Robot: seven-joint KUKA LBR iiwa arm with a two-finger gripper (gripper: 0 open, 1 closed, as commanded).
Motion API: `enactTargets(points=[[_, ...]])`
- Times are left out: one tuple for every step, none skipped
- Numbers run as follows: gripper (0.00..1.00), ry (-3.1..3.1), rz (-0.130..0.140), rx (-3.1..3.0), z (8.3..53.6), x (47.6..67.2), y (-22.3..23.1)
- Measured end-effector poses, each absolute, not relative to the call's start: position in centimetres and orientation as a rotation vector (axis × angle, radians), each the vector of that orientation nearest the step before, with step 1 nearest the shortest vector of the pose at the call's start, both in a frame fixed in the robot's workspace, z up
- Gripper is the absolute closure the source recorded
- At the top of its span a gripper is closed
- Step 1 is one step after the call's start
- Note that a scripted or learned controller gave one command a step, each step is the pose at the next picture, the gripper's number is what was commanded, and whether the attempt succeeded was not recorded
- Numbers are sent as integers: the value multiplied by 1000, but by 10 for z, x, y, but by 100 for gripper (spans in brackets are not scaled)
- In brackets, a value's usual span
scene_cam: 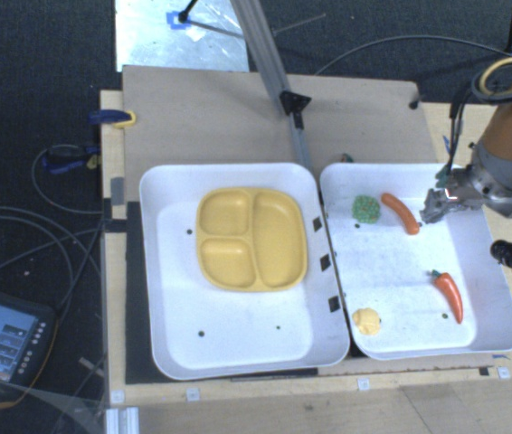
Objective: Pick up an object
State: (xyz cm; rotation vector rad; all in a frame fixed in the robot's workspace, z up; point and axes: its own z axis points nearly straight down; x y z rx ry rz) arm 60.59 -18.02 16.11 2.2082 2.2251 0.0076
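Dark carpet surrounds our table [238, 116]; nothing is picked up yet.
Beside the yellow tray [251, 240] sits the right bin [491, 278] holding sausage [400, 212], carrot [450, 295], green ball [366, 209]; our gripper [439, 202] hovers by the sausage, grasp state unclear.

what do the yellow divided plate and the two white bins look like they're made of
Yellow divided plate: probably moulded plastic, matte; even colour, soft rounded ridges between three compartments. Left white bin and right white bin: likely thin formed plastic, smooth with a slight sheen; rounded corners and shallow rolled rims. The view cannot confirm either.
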Motion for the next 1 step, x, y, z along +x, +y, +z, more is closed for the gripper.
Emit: enactTargets(points=[[100, 2226, 6, 2208, 205, 607, -178]])
